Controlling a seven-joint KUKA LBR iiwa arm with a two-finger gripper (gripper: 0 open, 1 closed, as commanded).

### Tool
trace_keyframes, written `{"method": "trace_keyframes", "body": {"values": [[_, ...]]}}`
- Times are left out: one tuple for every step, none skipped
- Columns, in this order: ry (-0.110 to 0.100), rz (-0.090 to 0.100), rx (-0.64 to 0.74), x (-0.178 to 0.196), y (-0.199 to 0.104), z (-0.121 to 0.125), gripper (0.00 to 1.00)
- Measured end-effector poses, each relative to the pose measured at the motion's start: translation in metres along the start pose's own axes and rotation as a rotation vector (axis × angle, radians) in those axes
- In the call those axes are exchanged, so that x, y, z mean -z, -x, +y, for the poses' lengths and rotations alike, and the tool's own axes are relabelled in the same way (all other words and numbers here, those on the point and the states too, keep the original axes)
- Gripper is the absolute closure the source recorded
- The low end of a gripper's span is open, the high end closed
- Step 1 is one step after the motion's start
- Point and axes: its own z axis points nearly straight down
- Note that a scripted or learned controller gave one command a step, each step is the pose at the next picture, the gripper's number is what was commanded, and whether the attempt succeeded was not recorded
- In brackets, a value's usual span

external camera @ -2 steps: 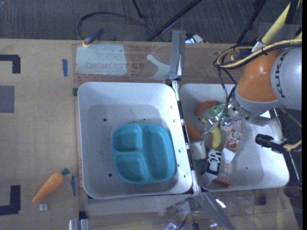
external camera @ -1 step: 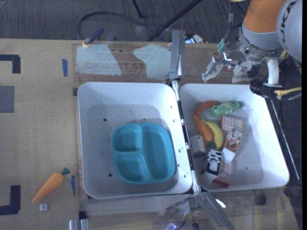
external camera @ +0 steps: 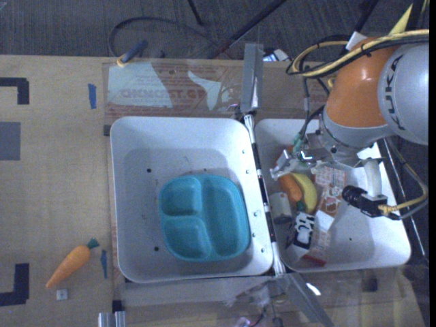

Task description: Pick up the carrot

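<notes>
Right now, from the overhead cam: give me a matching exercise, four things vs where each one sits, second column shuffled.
Things:
1. carrot
2. blue divided tray
3. banana
4. blue tape strip

Places:
A. in the right bin, just below the arm's wrist
B. on the bare bench, outside both bins, near the lower left corner of the view
C. on the bench above and left of the left bin
D. on the floor of the left bin

Pairs: 1-B, 2-D, 3-A, 4-C
</notes>
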Motion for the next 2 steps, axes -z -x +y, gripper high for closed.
{"method": "trace_keyframes", "body": {"values": [[-0.001, -0.001, 0.126, 0.006, -0.071, -0.006, 0.00], [-0.001, 0.001, 0.420, 0.000, -0.016, -0.073, 0.00]]}}
